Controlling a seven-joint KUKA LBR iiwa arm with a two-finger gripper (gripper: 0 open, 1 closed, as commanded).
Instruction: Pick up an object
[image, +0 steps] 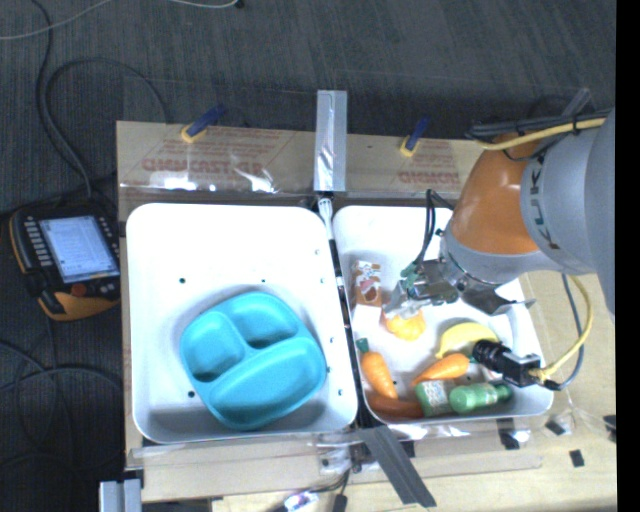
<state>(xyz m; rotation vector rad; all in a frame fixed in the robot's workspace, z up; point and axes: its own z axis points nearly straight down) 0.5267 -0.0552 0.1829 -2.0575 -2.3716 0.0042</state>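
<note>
Gripper (412, 296) is low in the right bin (345, 235), reached in from the right, wrist hanging over the bin's middle. Right under and just in front of its tip lies a small yellow lemon-like piece (405, 325), touching or nearly touching the tip. Likely the target. Cannot tell whether the grasping parts are open or closed, the wrist hides them from this angle, and nothing is visibly held between them.

The yellow piece is roundish, no clear long axis, so approach angle matters little. It sits toward the near side of the gripper, a bit left of it.

Neighbours: a banana (466, 335) just to the right, long axis roughly left-right. A carrot (377, 372) lower left, lying diagonal, and a second carrot (443, 368) lower right, tilted up to the right. A green bottle (465, 398) lies flat along the near wall. A small printed packet (366, 281) lies upper left, close to the divider wall.

Room: some bare bin floor around the yellow piece on its left and far side; crowded toward the near wall. Risk in my view: nudging the banana on closing.

The left bin (150, 300) holds a blue divided plate (253, 357), well apart from the gripper. Both bins sit on the counter (230, 150).
</note>
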